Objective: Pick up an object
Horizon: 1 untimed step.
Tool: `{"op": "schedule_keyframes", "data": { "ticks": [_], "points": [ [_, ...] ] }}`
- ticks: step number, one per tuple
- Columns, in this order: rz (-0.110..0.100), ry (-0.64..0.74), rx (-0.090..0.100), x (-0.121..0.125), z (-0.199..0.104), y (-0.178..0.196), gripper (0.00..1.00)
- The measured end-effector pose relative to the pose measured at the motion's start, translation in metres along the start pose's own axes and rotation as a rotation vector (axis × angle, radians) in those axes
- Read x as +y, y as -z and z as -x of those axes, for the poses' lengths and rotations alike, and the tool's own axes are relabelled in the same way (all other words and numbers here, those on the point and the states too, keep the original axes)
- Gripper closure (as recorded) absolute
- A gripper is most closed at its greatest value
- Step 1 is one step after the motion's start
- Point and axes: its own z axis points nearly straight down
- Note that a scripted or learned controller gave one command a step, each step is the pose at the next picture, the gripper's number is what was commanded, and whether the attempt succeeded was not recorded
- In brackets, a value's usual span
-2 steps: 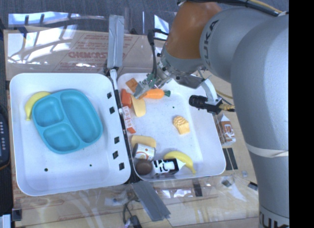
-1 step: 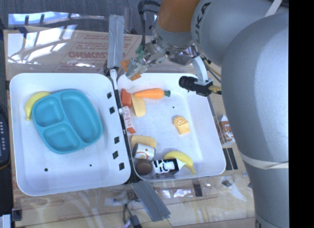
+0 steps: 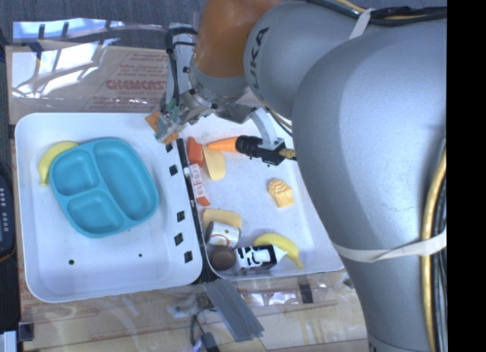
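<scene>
My arm looms grey across the right of the view, its orange band above the wrist; below it lie the two white bins, the left bin and the right bin side by side. In the left bin sits a blue divided tray, with a yellow banana touching its upper left edge. My claw hangs over the top of the wall between the bins; I cannot tell how far it is open, nor whether it has anything in it. In the right bin lie an orange carrot, a red-and-white packet, a pale yellow wedge, a yellow corn piece, a second banana, a black-and-white bottle beside it, and a small can.
</scene>
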Motion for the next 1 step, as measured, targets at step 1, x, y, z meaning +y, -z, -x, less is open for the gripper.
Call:
{"op": "schedule_keyframes", "data": {
  "ticks": [1],
  "points": [
    [0.008,0.056,-0.005,0.0033,-0.0025,0.0489,1.0]
  ]
}}
